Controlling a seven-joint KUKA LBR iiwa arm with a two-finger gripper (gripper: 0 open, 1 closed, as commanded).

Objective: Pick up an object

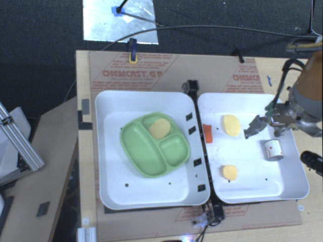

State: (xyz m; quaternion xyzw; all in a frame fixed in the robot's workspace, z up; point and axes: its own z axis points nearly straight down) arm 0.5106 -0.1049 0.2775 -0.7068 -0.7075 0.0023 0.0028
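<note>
While the grey arm with its orange band reaches in from the right, the claw point(263, 123) hangs over the right-hand shallow white bin point(252, 193), above that bin's upper right part. One dark finger point(252, 127) points left toward the bin's middle. Nothing shows between the fingers, and how far apart they stand cannot be told.

Positions relative to the right-hand bin:

1. A pale yellow oval lump point(231, 125) lies on the bin floor in the upper left area, near the dark finger's tip but apart from it.
2. A smaller round yellow lump point(230, 172) lies in the lower left area.
3. A small white and grey cylinder point(273, 149) lies on its side right of centre, just below the claw.
4. A small orange block point(207, 133) sits at the bin's left rim.

Left of this bin, the second white bin point(113, 185) holds a green three-compartment plastic plate point(146, 153). Another yellow lump point(160, 128) rests in the plate's upper compartment. Both bins sit on the brown board-covered surface point(126, 72).
</note>
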